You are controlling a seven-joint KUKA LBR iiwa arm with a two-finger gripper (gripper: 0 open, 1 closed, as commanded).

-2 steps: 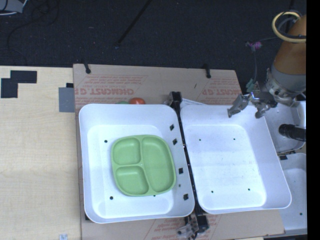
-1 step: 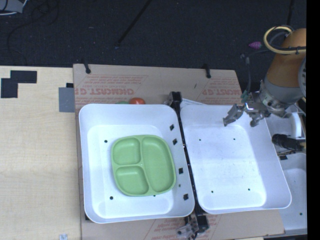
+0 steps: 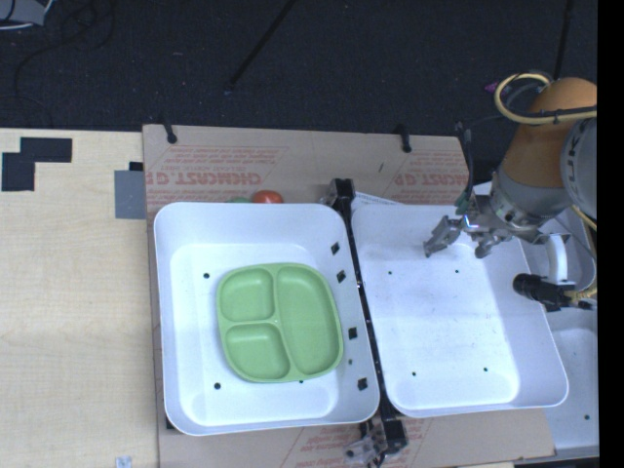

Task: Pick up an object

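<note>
From the camera view above the bench, the gripper [image 3: 460,236] hangs over the right bin [image 3: 507,383], near its far right corner, with its two fingers [image 3: 436,241] spread apart and nothing between them. The one thing worth taking is the green tray [image 3: 280,322], a three-part plate lying flat in the middle of the left bin [image 3: 185,261], well apart from the gripper and across the divider [image 3: 357,305] between the bins. A small red thing [image 3: 267,198] peeks out behind the left bin's far edge. I'd say this is the approach step, nothing caught yet. The next move calls for crossing the divider to the left bin and coming down on the tray's rim, since its flat middle gives the fingers nothing to pinch.
</note>
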